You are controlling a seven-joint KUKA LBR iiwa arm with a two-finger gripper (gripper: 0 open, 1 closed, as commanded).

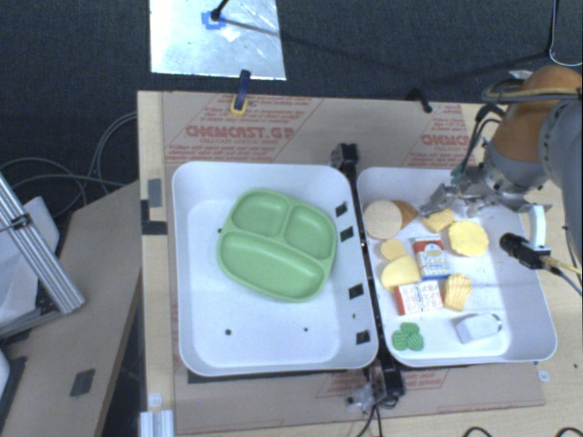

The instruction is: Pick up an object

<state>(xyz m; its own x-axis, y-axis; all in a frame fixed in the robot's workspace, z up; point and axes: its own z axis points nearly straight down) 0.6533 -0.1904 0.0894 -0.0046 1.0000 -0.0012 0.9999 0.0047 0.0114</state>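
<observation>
Hovering over the right bin, jaws' opening unclear beside yellow pieces.

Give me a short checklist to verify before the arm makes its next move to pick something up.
1. End effector is over the right bin: ok.
2. Nothing visibly held: ok.
3. Whether it is open: cannot tell.
4. Items within reach: ok; a small yellow piece lies just below it.
5. Target stands apart from neighbours: not ok; the yellow disc and the round cracker crowd it.
6. Green tray lies in the left bin, out of the way: ok.
</observation>
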